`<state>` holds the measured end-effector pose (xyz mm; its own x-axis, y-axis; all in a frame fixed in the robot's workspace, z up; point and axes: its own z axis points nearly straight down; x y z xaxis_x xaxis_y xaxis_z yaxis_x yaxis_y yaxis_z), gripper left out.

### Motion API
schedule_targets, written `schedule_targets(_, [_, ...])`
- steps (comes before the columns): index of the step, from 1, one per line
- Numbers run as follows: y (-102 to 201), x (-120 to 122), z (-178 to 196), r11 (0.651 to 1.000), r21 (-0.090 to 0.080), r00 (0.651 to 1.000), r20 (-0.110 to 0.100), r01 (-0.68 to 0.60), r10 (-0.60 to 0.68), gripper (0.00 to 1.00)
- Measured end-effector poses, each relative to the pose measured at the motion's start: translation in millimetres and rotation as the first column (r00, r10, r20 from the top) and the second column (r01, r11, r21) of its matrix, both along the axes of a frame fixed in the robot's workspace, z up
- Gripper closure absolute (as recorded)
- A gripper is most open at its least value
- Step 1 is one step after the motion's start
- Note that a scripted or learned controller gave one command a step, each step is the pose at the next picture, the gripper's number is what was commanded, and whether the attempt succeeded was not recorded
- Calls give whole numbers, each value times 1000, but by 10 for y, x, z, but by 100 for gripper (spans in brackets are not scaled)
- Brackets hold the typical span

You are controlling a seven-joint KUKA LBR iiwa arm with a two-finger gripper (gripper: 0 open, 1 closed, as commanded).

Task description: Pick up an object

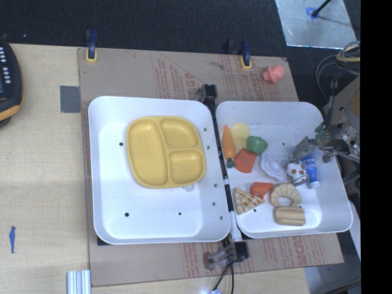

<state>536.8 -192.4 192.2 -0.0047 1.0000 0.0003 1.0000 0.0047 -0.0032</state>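
Observation:
The right bin (331,210) holds several toy foods. Among them are an orange carrot (228,143), a yellow piece (240,130), a green pepper (257,144), a red block (245,160), a pizza slice (246,199), a ringed bagel (285,194) and a bread roll (289,215). My gripper (313,153) hangs at the bin's right side, open, with its fingers spread. Just below it lie a white-and-red item (297,172) and a small blue one (312,173). Nothing sits between the fingers.
The left bin (110,219) carries a yellow divided plate (165,150). A pink toy (274,73) lies on the cardboard behind the right bin. A white crumpled piece (272,164) rests mid-bin. Clamps and a black hinge sit between the bins.

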Motion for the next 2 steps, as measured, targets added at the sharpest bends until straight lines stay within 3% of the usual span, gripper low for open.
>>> schedule_targets(1, [110,295,-1023,1000,12,1000,0,-9,9,0])
schedule_targets(2, [68,272,-893,1000,5,1000,-2,-5,5,100])
